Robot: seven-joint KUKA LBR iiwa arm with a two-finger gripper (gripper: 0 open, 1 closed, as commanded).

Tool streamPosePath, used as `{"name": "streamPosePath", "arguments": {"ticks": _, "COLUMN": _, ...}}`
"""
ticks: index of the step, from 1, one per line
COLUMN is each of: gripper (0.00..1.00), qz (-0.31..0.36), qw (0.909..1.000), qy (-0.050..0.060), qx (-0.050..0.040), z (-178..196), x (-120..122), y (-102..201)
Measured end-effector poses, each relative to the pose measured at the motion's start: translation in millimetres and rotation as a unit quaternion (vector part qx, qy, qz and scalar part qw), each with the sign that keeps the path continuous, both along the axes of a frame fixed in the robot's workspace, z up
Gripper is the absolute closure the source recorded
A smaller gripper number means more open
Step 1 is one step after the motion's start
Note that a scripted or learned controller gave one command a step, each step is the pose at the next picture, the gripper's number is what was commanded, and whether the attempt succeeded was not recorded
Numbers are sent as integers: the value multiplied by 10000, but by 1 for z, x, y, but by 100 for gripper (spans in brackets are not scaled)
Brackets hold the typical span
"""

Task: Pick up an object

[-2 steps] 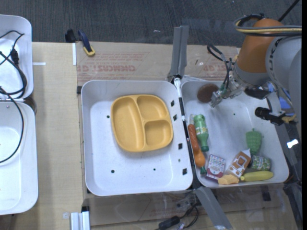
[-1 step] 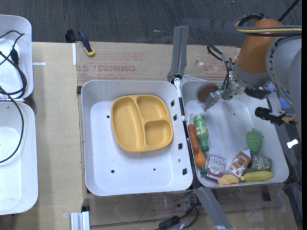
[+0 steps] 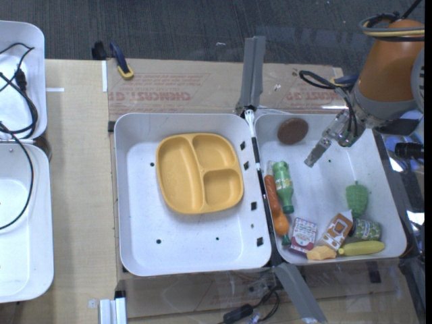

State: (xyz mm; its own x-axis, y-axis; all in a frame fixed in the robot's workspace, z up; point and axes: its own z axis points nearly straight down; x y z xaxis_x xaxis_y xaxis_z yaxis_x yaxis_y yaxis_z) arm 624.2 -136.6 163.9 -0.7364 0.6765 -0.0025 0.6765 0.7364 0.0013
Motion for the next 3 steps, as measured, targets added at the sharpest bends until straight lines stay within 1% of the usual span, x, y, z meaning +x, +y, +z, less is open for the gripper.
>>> {"name": "streamPosePath", "arguments": {"ticks": 1, "gripper": 0, "qz": 1125, "qw": 9937, "qy": 2, "qx": -4, "z": -72, "x": -17, "y": 21}}
{"name": "streamPosePath", "arguments": {"ticks": 2, "gripper": 0, "qz": 2118, "qw": 9773, "qy": -5, "qx": -5, "z": 8, "x": -58, "y": -16}}
{"name": "streamPosePath", "arguments": {"ticks": 3, "gripper": 0, "qz": 1716, "qw": 9852, "qy": -7, "qx": -7, "z": 161, "x": -47, "y": 13}}
